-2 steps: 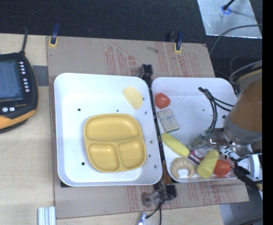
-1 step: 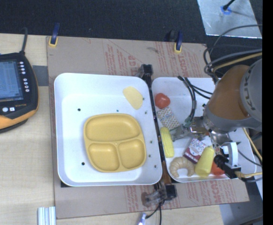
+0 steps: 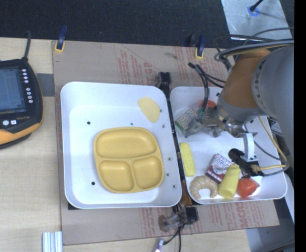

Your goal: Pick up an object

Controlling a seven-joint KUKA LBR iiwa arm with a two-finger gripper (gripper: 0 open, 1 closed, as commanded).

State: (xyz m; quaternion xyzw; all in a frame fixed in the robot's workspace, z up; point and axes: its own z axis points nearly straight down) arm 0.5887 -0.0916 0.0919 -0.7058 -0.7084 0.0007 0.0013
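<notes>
Yellow corn (image 3: 187, 159) by the right bin's (image 3: 279, 194) left wall, lying long-ways toward the near edge. Just beyond it, up and right: gripper (image 3: 208, 124), low over a crinkly packet (image 3: 186, 121). Open or closed, cannot tell. Croissant (image 3: 204, 186) and yellow bottle (image 3: 229, 181) below the corn.

Smooth matt yellow plastic tray (image 3: 128, 159) lies in a glossy white plastic bin (image 3: 77, 140) on brown cardboard (image 3: 116, 62).

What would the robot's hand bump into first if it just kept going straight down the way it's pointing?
Probably the floor of the right bin, near a small grey-green packet. The hand points down into that bin's upper part, but depth is hard to judge from above.
</notes>
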